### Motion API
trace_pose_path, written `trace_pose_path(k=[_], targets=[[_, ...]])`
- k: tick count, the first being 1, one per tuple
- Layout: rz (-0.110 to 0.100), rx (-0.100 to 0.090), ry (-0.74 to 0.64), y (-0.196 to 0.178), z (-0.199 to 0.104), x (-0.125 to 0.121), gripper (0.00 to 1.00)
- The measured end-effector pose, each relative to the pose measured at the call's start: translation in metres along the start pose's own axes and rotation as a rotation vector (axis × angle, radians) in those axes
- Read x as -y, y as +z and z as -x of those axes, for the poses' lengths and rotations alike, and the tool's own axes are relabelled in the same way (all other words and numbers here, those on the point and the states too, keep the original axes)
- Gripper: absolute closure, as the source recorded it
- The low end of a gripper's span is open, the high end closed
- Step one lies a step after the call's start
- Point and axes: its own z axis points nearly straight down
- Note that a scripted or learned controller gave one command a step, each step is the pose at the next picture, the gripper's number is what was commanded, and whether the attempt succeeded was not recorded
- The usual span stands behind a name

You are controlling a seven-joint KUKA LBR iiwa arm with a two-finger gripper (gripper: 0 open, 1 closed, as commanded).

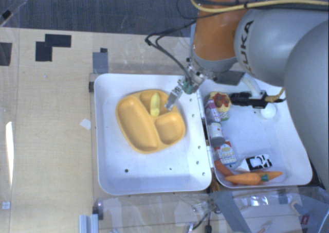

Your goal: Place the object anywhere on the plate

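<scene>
Task progress appears late-stage, judged from object positions. The yellow plate, a divided dish with three compartments, sits in the left bin. A small yellow-green object rests in the plate's upper compartment, near the ridge that separates it from the lower right compartment. The object stands roughly upright or slightly tilted; its exact shape is too small to resolve.

The gripper extends from the arm at a slant, down and to the left, over the plate's upper right area. Its tip lies just beside the object, on the object's right. Whether the tip touches the object cannot be determined. Whether the pincer is spread or closed cannot be determined either, and no item is visible between its tips.

The right bin holds the remaining items: a carrot along the lower edge, a small black-and-white item above it, several packaged items stacked along the left wall, and a white ball near the upper right.

Assessment: the object already lies within the plate's outline, so the placement condition appears met or nearly met. Remaining work, as a judgement: confirm release of the object, then withdraw the gripper clear of the plate without tipping the object over the ridge or off the rim.
</scene>
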Motion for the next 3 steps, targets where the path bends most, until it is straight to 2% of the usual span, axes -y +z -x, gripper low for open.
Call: trace_pose_path(k=[1, 2, 3], targets=[[0.004, 0.002, -0.002, -0.011, 0.001, -0.002, 1.00], [0.000, 0.001, -0.083, -0.026, 0.012, 0.038, 1.00], [0.001, 0.002, -0.109, -0.050, 0.019, 0.066, 1.00]])
